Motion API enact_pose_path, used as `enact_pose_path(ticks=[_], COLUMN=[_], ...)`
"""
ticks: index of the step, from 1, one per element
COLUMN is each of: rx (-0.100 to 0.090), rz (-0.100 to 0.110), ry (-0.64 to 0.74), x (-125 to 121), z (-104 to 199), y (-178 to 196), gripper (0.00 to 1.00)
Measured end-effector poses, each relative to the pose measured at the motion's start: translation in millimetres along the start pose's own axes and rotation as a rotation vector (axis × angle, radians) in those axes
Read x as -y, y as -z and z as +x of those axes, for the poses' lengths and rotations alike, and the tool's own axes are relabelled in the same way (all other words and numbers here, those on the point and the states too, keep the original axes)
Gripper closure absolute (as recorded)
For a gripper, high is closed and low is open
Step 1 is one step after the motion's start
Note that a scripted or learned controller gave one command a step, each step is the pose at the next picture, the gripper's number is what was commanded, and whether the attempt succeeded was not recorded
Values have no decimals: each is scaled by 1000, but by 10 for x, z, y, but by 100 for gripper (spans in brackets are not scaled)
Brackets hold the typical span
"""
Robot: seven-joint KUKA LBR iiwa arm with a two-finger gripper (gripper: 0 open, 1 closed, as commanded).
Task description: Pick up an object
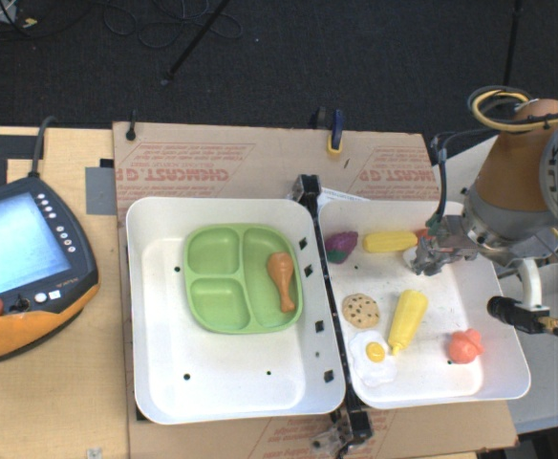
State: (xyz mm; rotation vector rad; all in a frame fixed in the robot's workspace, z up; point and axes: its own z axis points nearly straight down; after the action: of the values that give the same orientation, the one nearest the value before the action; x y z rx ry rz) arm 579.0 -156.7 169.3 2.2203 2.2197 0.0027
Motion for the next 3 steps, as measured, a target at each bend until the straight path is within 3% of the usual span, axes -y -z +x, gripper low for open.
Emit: enact_pose_path(ticks=[1,2,3], rx=[0,-2,-2], rz=[2,8,8], ry=[0,1,1], x=[-3,299,418], z=[-16,432,873], y=[520,561,487], gripper=[100,100,100])
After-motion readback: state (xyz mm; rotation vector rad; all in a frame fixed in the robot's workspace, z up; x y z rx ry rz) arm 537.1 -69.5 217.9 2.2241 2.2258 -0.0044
